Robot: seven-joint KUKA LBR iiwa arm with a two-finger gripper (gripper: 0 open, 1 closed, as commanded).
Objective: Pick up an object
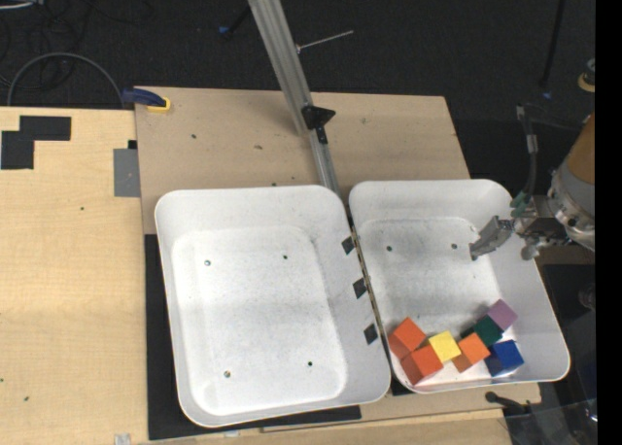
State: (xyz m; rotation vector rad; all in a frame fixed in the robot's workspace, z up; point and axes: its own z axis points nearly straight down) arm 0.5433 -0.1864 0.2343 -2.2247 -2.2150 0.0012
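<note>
Several coloured blocks huddle in the near right corner of the right bin (pixel 428 187): two orange-red ones (pixel 409 333) at the left, a yellow one (pixel 444 347), an orange one (pixel 473 348), a dark green one (pixel 486 328), a purple one (pixel 501 314) and a blue one (pixel 504 357). My gripper (pixel 507 242) hangs over the right bin's right side, some way behind the blocks. Its fingers (pixel 486 237) are spread open with nothing between them.
The left bin (pixel 253 196) lies beside the right one, with black clips (pixel 356 288) along the shared edge. A slanted aluminium post (pixel 287 54) rises behind the bins. A blue and yellow clamp (pixel 147 99) sits at the bench's far left corner.
</note>
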